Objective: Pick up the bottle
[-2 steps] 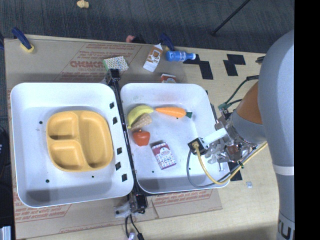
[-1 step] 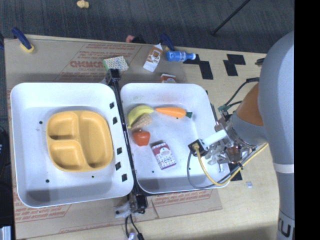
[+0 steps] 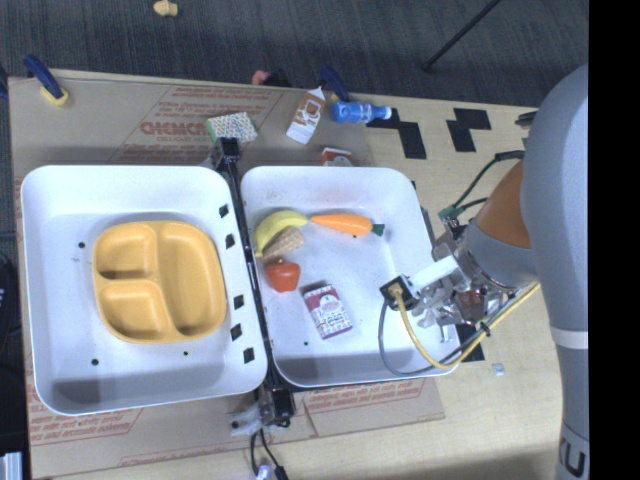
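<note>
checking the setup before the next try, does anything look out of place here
Yes: the blue bottle lies on its side on the bench beyond the right bin, outside both bins, beside a small carton. The hand is over the right bin's near right edge, far from it.

Grey arm point(image 3: 560, 218) with orange band point(image 3: 505, 208), yellow cable point(image 3: 440, 353) looping from wrist.

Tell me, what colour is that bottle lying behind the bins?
Blue, with a pale cap end; the bottle shows in the camera view.
</note>
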Controlling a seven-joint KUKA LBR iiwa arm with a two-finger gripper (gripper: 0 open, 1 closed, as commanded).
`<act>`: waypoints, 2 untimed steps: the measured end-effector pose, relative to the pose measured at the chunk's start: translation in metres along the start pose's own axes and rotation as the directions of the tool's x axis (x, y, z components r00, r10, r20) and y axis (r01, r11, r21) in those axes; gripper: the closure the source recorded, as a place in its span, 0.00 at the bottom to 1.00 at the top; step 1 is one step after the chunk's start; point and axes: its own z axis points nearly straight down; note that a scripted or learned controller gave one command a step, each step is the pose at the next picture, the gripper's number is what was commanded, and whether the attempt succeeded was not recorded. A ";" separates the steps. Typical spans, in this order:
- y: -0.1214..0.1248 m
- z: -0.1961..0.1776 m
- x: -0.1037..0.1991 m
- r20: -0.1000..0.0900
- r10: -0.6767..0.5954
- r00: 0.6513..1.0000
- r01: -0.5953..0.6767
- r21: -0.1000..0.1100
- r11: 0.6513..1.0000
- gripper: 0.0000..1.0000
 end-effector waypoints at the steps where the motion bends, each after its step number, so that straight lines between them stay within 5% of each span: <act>1: -0.001 -0.010 0.000 0.002 -0.008 1.000 0.008 0.005 1.000 1.00; 2: -0.022 0.002 0.005 -0.002 0.006 1.000 -0.006 -0.006 1.000 1.00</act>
